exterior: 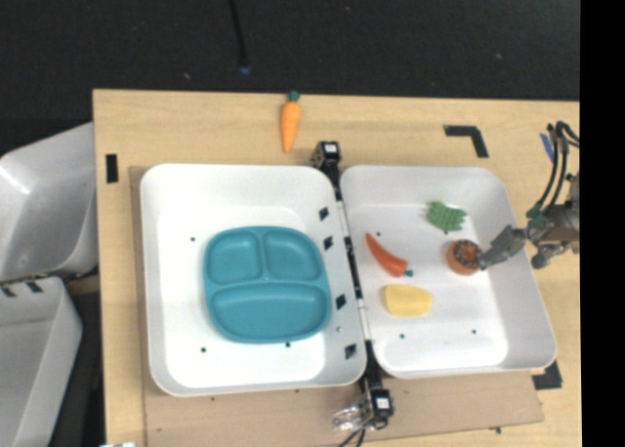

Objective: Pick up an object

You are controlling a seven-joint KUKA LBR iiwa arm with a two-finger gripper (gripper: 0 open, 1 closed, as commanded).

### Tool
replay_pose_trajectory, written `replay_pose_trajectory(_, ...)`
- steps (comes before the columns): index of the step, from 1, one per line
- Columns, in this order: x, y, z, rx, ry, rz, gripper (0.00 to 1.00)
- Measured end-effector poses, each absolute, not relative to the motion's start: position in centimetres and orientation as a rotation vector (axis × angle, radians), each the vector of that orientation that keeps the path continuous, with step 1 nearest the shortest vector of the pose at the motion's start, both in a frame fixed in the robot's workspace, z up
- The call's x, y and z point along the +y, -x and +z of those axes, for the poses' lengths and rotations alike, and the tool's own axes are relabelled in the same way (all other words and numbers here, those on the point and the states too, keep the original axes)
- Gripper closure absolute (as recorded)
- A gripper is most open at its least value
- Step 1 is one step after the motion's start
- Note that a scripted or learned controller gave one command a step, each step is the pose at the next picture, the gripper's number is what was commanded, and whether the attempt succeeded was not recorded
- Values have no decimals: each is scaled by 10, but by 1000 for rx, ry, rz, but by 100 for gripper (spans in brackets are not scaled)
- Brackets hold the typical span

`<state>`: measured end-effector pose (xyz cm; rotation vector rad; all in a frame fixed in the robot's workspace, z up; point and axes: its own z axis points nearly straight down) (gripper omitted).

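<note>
The right bin [508, 338] holds a red chili pepper [386, 255], a yellow lump [406, 301], a green leafy piece [446, 216] and a small round brown-red object [463, 257]. My gripper [491, 252] reaches in from the right edge, low over the bin's right side. Its tip is right beside the round brown-red object and seems to touch its right side. Nothing is lifted off the bin floor.
A teal divided plate [267, 282] lies in the left bin [161, 240]. An orange carrot [290, 123] rests on the bench behind the bins. Cables [557, 157] hang at the far right near the wrist.
</note>
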<state>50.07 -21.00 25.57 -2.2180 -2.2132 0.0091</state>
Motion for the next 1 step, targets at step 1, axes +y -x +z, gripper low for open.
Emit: replay_pose_trajectory(1, -210, -503, 261, -2224, 2221, 1, 0)
